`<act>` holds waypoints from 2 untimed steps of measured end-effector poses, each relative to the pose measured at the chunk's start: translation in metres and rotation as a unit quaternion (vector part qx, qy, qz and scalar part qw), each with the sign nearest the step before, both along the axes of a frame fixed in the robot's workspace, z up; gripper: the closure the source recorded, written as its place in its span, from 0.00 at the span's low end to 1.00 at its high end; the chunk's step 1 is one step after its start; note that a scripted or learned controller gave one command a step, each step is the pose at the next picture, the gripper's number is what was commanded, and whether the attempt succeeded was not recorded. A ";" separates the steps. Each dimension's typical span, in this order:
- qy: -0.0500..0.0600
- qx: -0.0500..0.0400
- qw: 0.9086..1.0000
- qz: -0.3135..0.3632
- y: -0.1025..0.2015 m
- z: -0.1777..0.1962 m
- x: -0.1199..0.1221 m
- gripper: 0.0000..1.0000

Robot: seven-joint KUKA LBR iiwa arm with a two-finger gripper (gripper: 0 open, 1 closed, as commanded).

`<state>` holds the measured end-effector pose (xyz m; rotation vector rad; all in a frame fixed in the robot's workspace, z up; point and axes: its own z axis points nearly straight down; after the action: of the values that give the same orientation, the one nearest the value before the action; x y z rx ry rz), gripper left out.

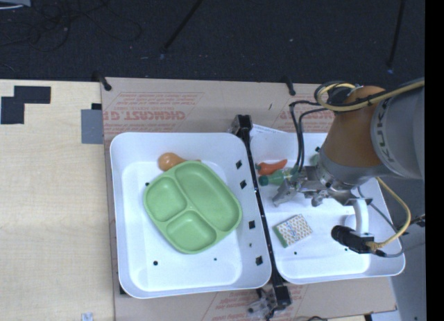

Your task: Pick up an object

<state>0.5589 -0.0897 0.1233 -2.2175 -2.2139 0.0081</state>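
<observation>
My gripper (283, 191) hangs low over the left part of the right bin (347, 267), pointing toward the divider between the bins. Just beyond it, near the bin's far left corner, lies an orange-red carrot-like piece (272, 167) with a small green item (276, 177) against it. A small square pad with a dotted green pattern (293, 230) lies flat in front of the gripper, apart from it. I see nothing held in the gripper; its tips are blurred against the metal parts.
The left bin (114, 209) holds a green three-section plate (192, 206), with an orange ball (168, 161) behind it at the far wall. The raised divider (253, 202) between the bins runs close to the gripper's left.
</observation>
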 end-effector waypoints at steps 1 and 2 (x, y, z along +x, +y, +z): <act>-0.001 0.000 1.000 0.000 0.001 -0.038 -0.001 0.00; -0.001 -0.001 1.000 -0.003 -0.001 -0.026 -0.001 1.00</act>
<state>0.5580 -0.0906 0.0971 -2.2268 -2.2087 0.0060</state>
